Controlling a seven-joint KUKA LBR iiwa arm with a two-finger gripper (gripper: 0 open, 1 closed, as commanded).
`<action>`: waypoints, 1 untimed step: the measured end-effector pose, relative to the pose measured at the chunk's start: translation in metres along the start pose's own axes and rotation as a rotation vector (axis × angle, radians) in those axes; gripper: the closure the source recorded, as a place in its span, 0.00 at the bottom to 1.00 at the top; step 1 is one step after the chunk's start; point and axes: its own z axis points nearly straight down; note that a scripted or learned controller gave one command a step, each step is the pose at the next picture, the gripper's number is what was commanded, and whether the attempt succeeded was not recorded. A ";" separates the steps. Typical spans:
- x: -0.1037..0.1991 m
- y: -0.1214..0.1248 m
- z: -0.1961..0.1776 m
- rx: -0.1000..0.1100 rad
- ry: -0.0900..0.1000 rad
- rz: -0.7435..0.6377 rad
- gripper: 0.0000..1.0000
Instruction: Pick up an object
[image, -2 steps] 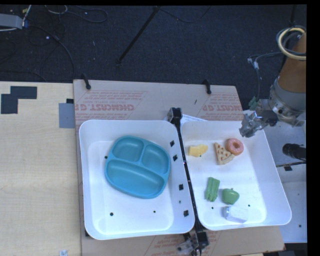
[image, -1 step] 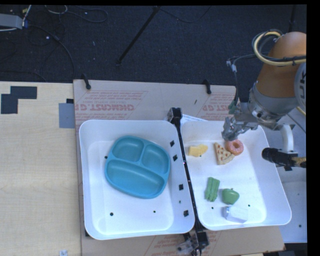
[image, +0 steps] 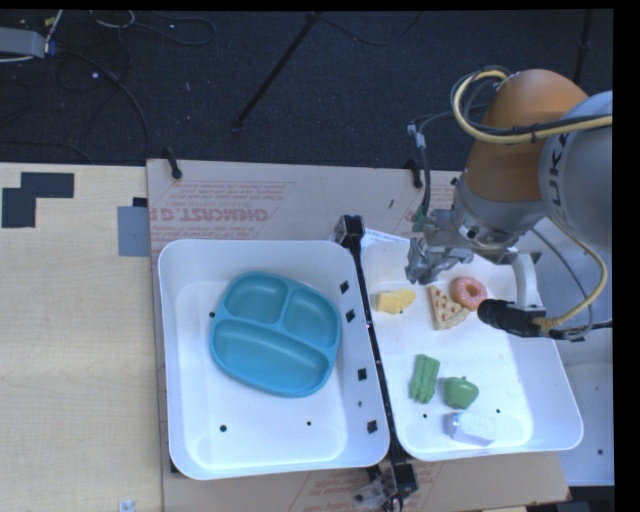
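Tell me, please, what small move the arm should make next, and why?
Probably lower the claw straight down: it hangs in the right bin just above the pizza slice, between the cheese and the donut, with nothing visibly in its grip.

A light-blue plastic divided plate (image: 273, 334) with three compartments lay in the left shallow white bin (image: 190, 420). Both bins sat on a brown printed cardboard sheet (image: 240, 205) over a pale wooden bench (image: 70, 350). Black cables (image: 120, 80) trailed across the dark floor beyond.
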 end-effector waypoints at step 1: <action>0.063 0.006 0.008 -0.001 0.000 -0.001 1.00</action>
